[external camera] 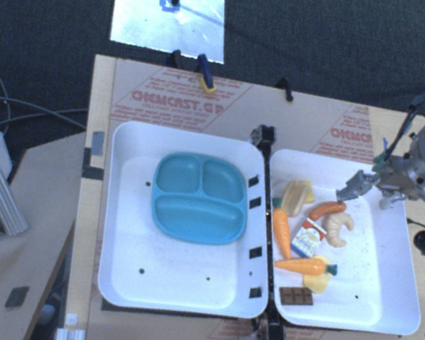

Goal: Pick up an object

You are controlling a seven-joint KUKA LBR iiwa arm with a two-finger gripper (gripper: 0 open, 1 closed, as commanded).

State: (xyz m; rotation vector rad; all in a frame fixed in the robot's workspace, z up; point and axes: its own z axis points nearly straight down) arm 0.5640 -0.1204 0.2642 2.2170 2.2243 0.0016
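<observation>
My gripper [370,186] hangs over the right bin's [401,257] upper edge; whether it is open or closed I cannot tell. The sausage [325,211] lies nearest, just below-left, probably the easiest target: descend straight, straddling its width, clear of the croissant [339,228].

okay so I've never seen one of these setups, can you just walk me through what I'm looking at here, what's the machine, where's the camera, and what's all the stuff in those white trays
This is one picture from a fixed camera above a workbench, looking down at a slant. The grey and orange machine at the right is a robot arm; its gripper, a two-finger claw, hangs over the right bin with nothing between its fingers.

Two shallow white bins sit side by side. The left bin holds a blue divided plate. The right bin holds toy food: two carrots, a sausage, a bread-like piece, a small carton, a pale croissant-like piece and a chocolate bar. The robot's job is to pick one up.
</observation>
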